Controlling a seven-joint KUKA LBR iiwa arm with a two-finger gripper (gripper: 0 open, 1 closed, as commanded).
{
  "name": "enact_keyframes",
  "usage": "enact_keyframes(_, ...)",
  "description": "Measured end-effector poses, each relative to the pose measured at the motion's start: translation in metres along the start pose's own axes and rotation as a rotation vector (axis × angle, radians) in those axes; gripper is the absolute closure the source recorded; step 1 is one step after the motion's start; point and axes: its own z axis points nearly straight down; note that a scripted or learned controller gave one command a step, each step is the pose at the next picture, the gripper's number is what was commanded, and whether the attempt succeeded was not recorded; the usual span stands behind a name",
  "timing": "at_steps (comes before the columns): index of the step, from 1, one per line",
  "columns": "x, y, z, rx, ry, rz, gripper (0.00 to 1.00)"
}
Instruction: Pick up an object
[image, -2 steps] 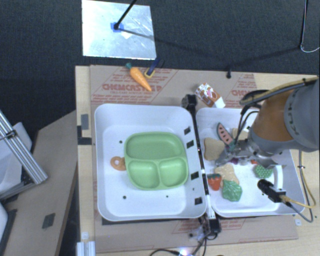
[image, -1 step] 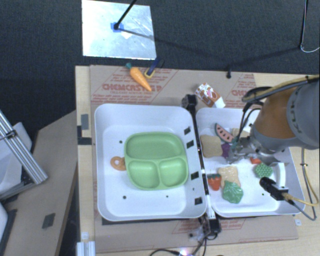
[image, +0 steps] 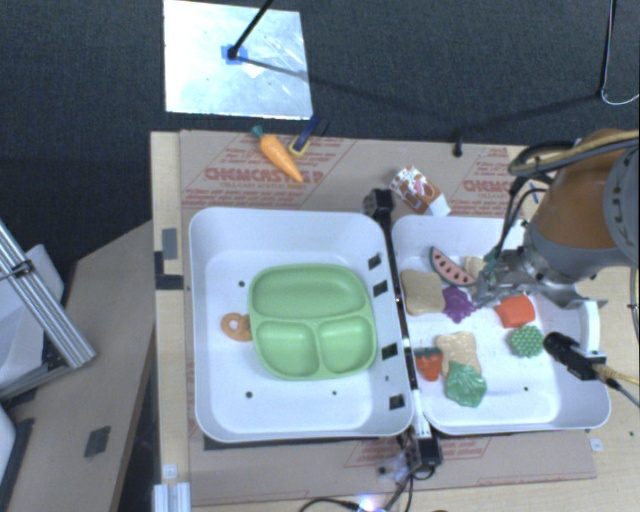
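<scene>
The grey arm with its orange band (image: 590, 215) is cut off by the right edge of the view, and its bulk covers the far right corner of the right-hand shallow white bin (image: 520, 412), so whatever lies under it there cannot be seen. The two-finger gripper (image: 487, 288) shows as a small dark tangle of metal and cable just above the purple toy piece (image: 458, 303), too small and cluttered to tell how its tips stand or whether they touch anything. At the left edge, a slanted silver metal frame (image: 40, 305) is cut off.
</scene>
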Motion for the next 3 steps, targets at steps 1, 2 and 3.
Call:
enact_keyframes(1, 0.001, 0.004, -0.064, -0.001, 0.0, -0.001, 1.0)
enact_keyframes(2, 0.001, 0.005, -0.065, 0.005, 0.001, -0.001, 1.0)
enact_keyframes(3, 0.051, 0.005, -0.06, 0.007, 0.003, -0.006, 1.0)
